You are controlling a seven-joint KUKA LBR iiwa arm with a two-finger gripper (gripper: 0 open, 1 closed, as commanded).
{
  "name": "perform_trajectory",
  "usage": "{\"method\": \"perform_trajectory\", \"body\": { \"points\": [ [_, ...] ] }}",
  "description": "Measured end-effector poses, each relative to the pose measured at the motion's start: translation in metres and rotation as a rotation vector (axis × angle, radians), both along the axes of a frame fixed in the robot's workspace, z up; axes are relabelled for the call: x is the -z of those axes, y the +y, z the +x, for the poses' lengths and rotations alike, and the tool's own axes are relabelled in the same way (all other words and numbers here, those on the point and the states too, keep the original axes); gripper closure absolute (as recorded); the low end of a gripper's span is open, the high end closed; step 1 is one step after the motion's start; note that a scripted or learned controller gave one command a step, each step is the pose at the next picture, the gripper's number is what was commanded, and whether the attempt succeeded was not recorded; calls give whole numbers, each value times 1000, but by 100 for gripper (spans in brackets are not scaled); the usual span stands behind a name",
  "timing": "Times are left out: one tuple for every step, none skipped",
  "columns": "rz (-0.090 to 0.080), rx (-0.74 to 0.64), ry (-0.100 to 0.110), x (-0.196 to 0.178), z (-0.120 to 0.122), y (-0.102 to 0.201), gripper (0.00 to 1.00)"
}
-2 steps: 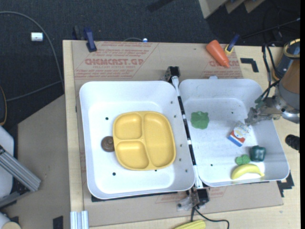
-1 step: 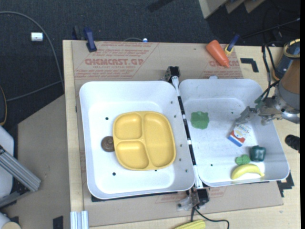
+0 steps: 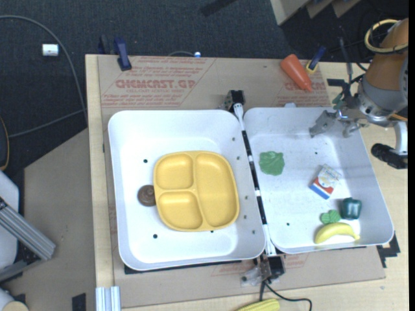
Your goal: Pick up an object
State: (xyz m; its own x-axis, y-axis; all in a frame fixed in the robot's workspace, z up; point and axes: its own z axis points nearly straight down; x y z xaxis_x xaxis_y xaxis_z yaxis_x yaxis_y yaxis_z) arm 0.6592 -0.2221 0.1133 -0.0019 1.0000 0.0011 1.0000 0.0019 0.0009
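A: Camera view. Gripper (image 3: 324,123) over far right corner of right bin (image 3: 295,238), fingers spread apart, nothing between them. Arm (image 3: 382,83) reaching in from the right.

B: Progress on the pick?

A: Judged early. Nothing lifted; every candidate lying on the bin floor. Left to do: choose one, descend, close, raise.

B: Candidates and positions?

A: Green leafy piece (image 3: 272,162) near the left wall of the right bin, about mid-length. Small red, white and blue packet (image 3: 325,181) toward the right side. Banana (image 3: 336,233) by the near right corner, with a small green pepper (image 3: 350,208) just beside it and a lighter green bit (image 3: 331,217) between them, possibly touching. Packet nearest the gripper, well apart from the rest.

B: Surroundings, obstructions?

A: Left bin (image 3: 130,141) carrying a yellow divided plate (image 3: 194,190), a brown round thing (image 3: 146,195) poking out at its left edge. Orange carrot-like toy (image 3: 297,73) on the bench beyond the right bin. Banana cluster crowded against the bin wall; likely awkward. Packet and leafy piece open to approach.
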Motion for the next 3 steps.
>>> {"method": "perform_trajectory", "body": {
  "points": [
    [9,-1,7,30,-96,3,0],
    [0,2,0,19,-95,-1,100],
    [-1,0,-2,-32,-99,49,100]
  ]
}}
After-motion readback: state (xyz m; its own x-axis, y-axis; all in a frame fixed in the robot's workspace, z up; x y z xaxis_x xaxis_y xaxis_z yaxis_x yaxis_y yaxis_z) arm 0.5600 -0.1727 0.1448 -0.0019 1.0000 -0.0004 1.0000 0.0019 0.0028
